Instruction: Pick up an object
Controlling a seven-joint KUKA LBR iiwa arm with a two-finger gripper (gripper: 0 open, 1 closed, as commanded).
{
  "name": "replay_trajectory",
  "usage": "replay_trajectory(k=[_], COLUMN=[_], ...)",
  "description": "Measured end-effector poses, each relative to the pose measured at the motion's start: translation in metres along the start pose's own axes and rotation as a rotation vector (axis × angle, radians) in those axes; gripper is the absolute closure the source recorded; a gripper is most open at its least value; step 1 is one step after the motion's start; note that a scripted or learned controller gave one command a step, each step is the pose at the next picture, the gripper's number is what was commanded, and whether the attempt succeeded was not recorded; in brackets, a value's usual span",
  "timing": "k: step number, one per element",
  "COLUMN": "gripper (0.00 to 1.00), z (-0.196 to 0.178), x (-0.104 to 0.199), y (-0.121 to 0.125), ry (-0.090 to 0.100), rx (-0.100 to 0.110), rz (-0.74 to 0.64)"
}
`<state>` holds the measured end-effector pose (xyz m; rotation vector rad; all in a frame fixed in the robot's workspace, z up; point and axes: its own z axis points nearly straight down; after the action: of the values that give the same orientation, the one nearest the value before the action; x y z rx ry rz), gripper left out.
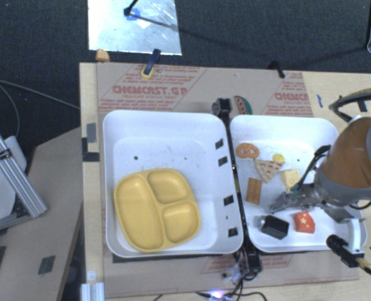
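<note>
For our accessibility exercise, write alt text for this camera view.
A grey-and-orange robot arm reaches into the right white bin over small items: a pretzel, a red block and a black block. The left bin holds a yellow divided tray.

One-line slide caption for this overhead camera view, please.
KUKA gripper low in the right bin among small toy foods; a yellow divided tray sits in the left bin.

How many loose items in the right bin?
6. Pretzel at the back left, wedge and yellow bit beside it, cheese mid-bin, brown bar by the left wall, black block and red piece in front. The arm may hide more.
</note>
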<state>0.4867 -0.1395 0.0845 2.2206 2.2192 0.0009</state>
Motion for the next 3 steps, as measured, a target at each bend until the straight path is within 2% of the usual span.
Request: replay_trajectory(k=[1,2,3], gripper=[0.0,0.0,0.0], z=[-0.106,-0.003,-0.089], x=[0.095,0.048,0.023], y=[0.063,0.051,0.013], ry=[0.001,0.001,-0.001], rx=[-0.011,0.002,-0.003], rz=[-0.012,0.0,0.002])
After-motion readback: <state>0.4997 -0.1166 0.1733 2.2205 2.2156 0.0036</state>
